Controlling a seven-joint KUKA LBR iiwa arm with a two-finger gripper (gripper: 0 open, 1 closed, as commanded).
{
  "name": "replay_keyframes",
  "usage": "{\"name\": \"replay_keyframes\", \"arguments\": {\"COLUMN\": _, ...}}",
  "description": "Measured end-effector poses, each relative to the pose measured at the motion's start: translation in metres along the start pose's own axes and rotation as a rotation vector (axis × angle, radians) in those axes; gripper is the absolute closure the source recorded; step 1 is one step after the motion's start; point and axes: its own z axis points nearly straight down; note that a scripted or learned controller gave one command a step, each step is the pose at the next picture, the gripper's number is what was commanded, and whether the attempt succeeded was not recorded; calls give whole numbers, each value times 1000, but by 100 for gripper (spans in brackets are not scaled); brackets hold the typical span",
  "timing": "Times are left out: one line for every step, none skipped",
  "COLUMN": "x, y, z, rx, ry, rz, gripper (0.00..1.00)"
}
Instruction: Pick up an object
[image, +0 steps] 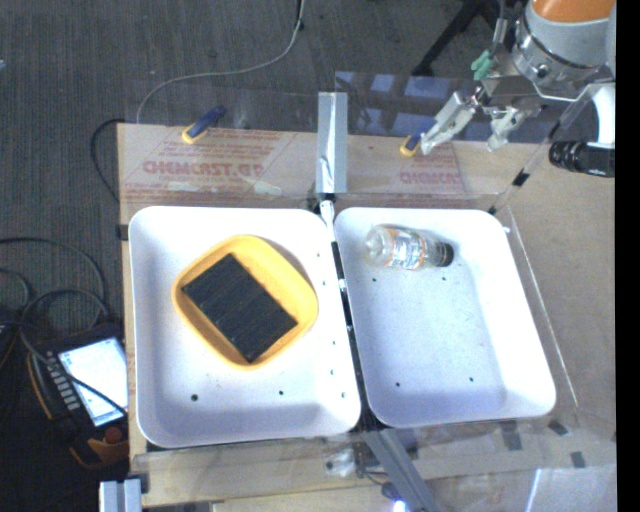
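A small clear plastic bottle (406, 248) with a dark cap lies on its side near the back of the right bin (470, 350). In the left bin (160, 390) rests a yellow sponge (245, 300) with a black scouring face turned up. My gripper (473, 126) hangs high over the cardboard behind the right bin, well back from the bottle. Its two pale fingers (446, 122) are spread apart, open, with nothing between them.
A metal post (331, 140) stands behind the seam between the bins. Cardboard sheets (230, 165) with yellow-blue clips lie at the back. A handheld device (85, 375) and cables sit on the floor at the left.
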Motion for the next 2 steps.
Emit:
{"name": "replay_keyframes", "arguments": {"x": 7, "y": -40, "z": -31, "rx": 2, "ry": 1, "rz": 109, "gripper": 100}}
{"name": "replay_keyframes", "arguments": {"x": -21, "y": -40, "z": 107, "rx": 4, "ry": 1, "rz": 35, "gripper": 100}}
